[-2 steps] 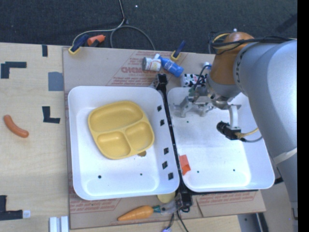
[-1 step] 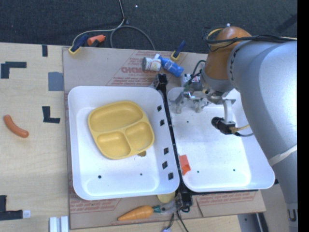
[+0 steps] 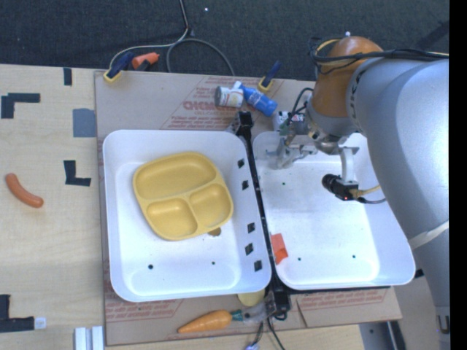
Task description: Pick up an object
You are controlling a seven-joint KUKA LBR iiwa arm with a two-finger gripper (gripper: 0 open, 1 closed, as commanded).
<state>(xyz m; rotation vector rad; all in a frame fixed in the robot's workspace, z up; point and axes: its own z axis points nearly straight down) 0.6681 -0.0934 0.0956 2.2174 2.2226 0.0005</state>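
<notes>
My gripper (image 3: 283, 152) hangs low over the far left corner of the right bin (image 3: 350, 268), close to the divider between the bins. Nothing is visible in its grasp. A small orange piece (image 3: 278, 248) lies in the right bin against its left wall, well toward the front of the gripper. A yellow divided plate (image 3: 183, 194) lies in the left bin (image 3: 128, 268), with a small brown bit (image 3: 214, 232) peeking out at its front edge.
The grey arm with its orange band (image 3: 343, 57) covers the right bin's far right side. Behind the bins lie a blue and white bottle (image 3: 246, 97) and clamps (image 3: 131, 63). A carrot (image 3: 206, 321) lies in front of the bins, a sausage (image 3: 24, 190) at far left.
</notes>
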